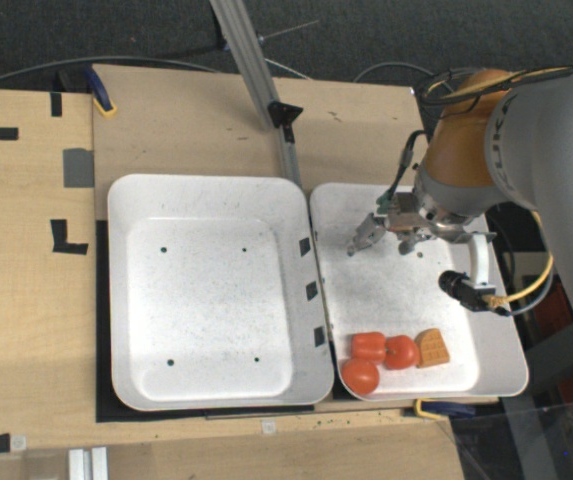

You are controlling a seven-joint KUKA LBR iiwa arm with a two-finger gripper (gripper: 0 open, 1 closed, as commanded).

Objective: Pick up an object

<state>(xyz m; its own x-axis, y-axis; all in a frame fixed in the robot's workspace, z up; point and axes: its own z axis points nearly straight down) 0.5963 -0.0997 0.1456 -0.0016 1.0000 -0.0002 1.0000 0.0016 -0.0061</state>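
Several small objects lie along the near edge of the right bin (366,268): a red tomato-like ball (360,375), a red piece (369,345), another red piece (400,352) and an orange cracker-like square (432,348). My gripper (384,240) hangs over the far half of that bin, well apart from them. Its two fingers (364,236) are spread apart with nothing between them.
The left bin (206,283) lies beside the right one on the wooden bench. A grey metal pole (251,58) slants down to the bins' far edge. Black cables and a connector (466,288) hang by the wrist over the right bin.
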